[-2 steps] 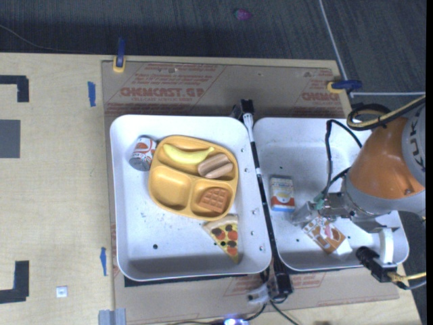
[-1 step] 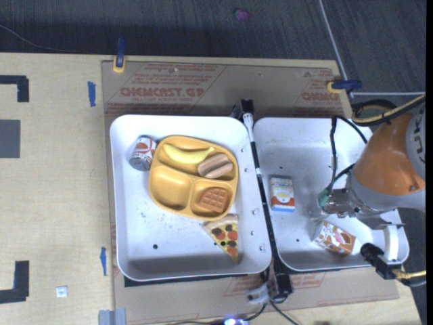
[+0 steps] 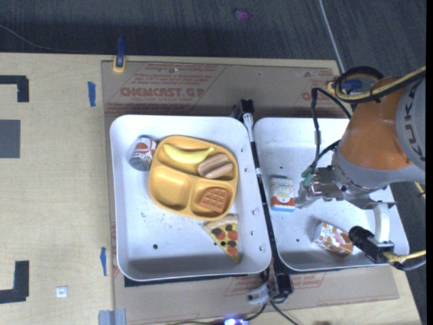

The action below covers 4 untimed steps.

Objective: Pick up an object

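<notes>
In the right bin [image 3: 291,137] a small white and orange carton [image 3: 282,193] lies near the left wall. A crinkled orange and white snack packet [image 3: 333,239] rests closer to the front. My gripper [image 3: 308,188] hangs over the middle of this bin, just right of the carton and up-left of the packet. The grey wrist and orange band [image 3: 372,137] rise behind it to the right and cover part of the bin floor.
The left bin [image 3: 128,235] holds a yellow divided tray [image 3: 169,188] with a banana [image 3: 183,154], a hot dog [image 3: 215,166] and a waffle [image 3: 211,200]. A small can [image 3: 141,153] lies at its left and a pizza slice [image 3: 226,236] at its front. Black cables [image 3: 314,124] loop over the right bin.
</notes>
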Available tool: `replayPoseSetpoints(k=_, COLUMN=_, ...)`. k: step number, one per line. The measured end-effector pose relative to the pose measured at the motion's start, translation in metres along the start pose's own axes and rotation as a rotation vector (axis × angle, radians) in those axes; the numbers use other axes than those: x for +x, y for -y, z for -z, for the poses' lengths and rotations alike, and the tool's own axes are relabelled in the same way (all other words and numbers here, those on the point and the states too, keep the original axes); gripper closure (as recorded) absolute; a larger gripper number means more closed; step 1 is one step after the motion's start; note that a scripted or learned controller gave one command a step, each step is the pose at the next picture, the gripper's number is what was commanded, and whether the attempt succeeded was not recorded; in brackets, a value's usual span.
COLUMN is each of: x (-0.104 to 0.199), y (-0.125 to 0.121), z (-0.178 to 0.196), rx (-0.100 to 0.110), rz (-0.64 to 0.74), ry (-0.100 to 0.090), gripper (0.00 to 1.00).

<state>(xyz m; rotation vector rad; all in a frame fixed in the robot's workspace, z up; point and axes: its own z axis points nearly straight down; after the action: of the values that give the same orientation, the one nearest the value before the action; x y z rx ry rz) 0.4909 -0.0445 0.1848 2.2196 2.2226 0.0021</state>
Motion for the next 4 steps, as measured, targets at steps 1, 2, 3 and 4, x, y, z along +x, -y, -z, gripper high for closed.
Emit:
replayPoseSetpoints(k=1, x=0.000, y=0.000, z=0.000, rx=0.000, rz=-0.001, ry=0.000, gripper=0.00)
replayPoseSetpoints(k=2, x=-0.050, y=0.011, z=-0.086, rx=0.000, rz=-0.001, ry=0.001, gripper=0.00)
replayPoseSetpoints(k=3, x=-0.050, y=0.010, z=-0.076, rx=-0.004, rz=-0.002, ry=0.002, gripper=1.00)
replayPoseSetpoints(k=4, x=-0.009, y=0.011, z=0.000, rx=0.000, rz=0.000, ry=0.000, gripper=1.00)
